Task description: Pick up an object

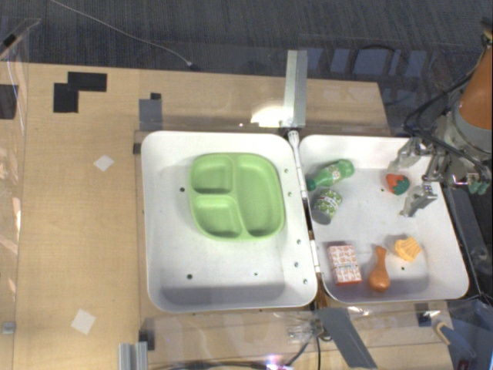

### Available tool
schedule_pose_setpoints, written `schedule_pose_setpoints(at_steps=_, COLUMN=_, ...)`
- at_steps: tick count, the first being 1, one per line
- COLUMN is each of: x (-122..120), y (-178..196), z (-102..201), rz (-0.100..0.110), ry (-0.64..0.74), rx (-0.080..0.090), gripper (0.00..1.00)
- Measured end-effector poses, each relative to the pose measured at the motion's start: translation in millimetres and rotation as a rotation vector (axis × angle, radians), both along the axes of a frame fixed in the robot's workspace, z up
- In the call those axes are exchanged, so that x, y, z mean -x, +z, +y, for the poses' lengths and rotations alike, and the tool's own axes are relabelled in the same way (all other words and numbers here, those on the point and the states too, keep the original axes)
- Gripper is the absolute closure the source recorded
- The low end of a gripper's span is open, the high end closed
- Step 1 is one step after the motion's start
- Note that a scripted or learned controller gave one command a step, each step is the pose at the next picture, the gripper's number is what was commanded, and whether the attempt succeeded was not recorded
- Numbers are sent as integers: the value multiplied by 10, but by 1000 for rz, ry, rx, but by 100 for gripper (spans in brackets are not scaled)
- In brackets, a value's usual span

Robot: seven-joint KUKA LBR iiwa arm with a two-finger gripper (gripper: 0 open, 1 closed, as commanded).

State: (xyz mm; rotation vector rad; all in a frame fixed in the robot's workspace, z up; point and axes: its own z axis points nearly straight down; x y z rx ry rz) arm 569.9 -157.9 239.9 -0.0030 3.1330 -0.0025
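Note:
My gripper (414,179) hangs over the right bin's (443,237) far right side, fingers spread open. One fingertip (404,157) is toward the back, the other (419,202) toward the front. A small red object with a green top (397,183) lies on the bin floor just left of the gap between them, not gripped. Further left lie a green bottle (331,173) and a green can (326,204). Near the front of the bin are a pink patterned box (344,263), an orange gourd (379,268) and a yellow piece (407,248).
The left bin (169,276) holds a green divided plate (233,196). A metal rail (296,91) runs back from the ridge between the bins. Cables (431,110) trail behind the arm at the right.

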Motion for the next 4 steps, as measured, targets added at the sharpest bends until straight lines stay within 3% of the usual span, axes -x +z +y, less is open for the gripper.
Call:
schedule_pose_setpoints(at_steps=1, x=459, y=-1287, z=-74, rz=-3, ry=119, rx=2, gripper=0)
schedule_pose_setpoints(at_steps=2, x=271, y=-1493, z=375, rz=-7, ry=-129, rx=-1, gripper=0)
schedule_pose_setpoints(at_steps=3, x=219, y=-1347, z=383, rz=-24, ry=-123, rx=1, gripper=100)
schedule_pose_setpoints(at_steps=4, x=390, y=-516, z=926, rz=-4, ry=-498, rx=-8, gripper=100)
